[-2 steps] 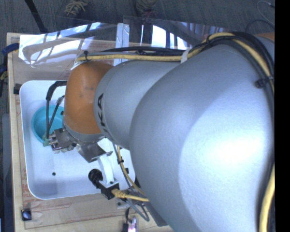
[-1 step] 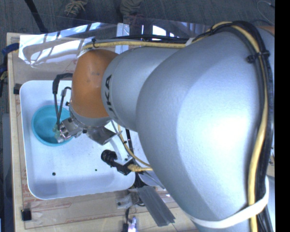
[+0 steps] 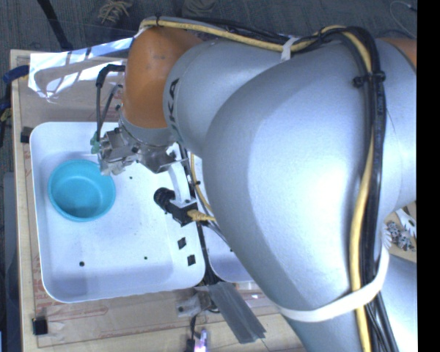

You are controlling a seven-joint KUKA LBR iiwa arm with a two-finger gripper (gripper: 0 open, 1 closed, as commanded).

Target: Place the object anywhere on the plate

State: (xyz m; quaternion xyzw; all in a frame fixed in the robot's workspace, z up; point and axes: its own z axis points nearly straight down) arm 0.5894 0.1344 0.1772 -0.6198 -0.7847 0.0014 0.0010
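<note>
Hovering at the near rim of the blue plate (image 3: 81, 190) in the left bin (image 3: 51, 141), the claw (image 3: 108, 160) is hard to read; I cannot tell its state or see any object there. Best centre over the plate before letting go

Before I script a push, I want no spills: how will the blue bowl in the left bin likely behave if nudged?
The blue bowl looks like rigid, thin plastic, so probably light. It sits upright on the smooth white bin floor, so it would likely slide rather than tip. A high push on its rim might rock it.
</note>
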